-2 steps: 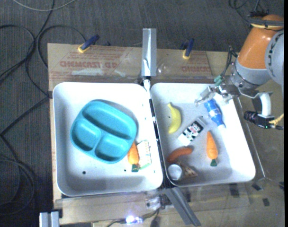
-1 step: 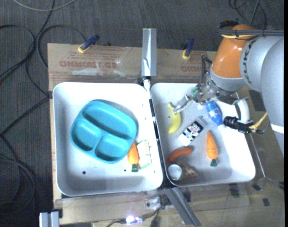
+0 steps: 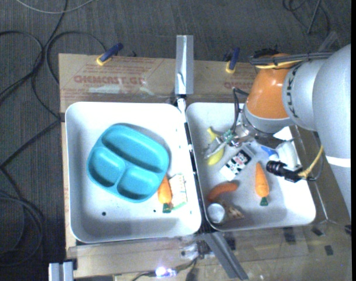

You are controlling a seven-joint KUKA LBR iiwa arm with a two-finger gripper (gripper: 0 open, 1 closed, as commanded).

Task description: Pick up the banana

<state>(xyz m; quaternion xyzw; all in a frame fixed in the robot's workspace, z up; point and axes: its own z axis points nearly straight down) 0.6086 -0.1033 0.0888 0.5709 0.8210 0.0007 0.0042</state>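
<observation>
hand [image 3: 228,138] low in right bin [image 3: 295,215] | touching banana [image 3: 214,149] | grip state impossible to tell | carrot [image 3: 260,183] nearby

One fixed camera looks slantwise down on both bins [image 3: 131,224].

I see a fairly bright, evenly lit overhead view, with slightly soft focus throughout. The two white bins [image 3: 131,227] are the brightest areas, close to washed out, with soft grey shadow along the left bin's 6 o'clock wall. The dark floor [image 3: 26,40] around the 9 to 12 o'clock edges looks grainy. The arm [image 3: 330,98] at 3 o'clock is pale and blurred. A small glare spot glows at 6 o'clock.
</observation>
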